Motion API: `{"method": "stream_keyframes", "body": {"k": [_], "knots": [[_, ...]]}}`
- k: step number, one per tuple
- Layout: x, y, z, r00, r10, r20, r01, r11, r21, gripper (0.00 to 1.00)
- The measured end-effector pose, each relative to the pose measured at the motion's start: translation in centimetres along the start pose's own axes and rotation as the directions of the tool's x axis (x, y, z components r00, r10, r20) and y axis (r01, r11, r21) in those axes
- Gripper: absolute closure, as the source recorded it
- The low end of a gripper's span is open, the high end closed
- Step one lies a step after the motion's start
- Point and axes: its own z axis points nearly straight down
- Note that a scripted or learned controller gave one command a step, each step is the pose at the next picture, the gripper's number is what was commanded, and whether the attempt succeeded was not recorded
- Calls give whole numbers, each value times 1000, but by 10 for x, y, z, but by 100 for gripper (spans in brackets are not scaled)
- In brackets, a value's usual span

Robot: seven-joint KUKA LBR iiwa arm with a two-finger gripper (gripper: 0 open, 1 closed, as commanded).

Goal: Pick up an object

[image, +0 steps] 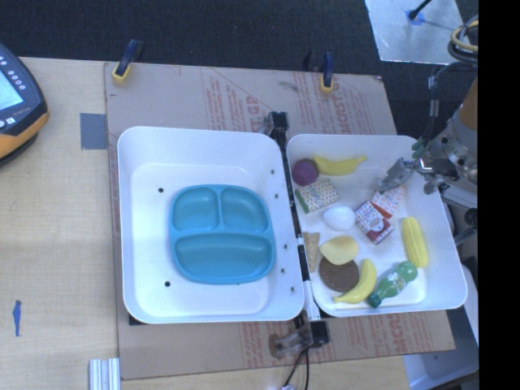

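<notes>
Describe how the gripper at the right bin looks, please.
The gripper is small, of grey metal, with thin fingers that look dull silver. Behind it sits a bulkier grey and white wrist block with dark parts. Thin dark cables run up from there. Finer markings are too small to tell.

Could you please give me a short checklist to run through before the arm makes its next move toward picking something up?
1. Two-finger gripper over the right white bin: ok, above its upper right part.
2. Object held: not ok, nothing seen between the fingers.
3. Nearest target, the red and white carton: ok, just below the gripper and uncovered.
4. Long yellow corn cob free to grasp: ok, apart from the carton.
5. Green plastic bottle: not ok, touching the yellow banana.
6. Finger opening: cannot tell.
</notes>
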Motion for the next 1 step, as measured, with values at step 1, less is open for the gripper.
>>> {"method": "stream_keyframes", "body": {"k": [1], "knots": [[34,-26,111,1000,0,5,0,1000,-4,0]]}}
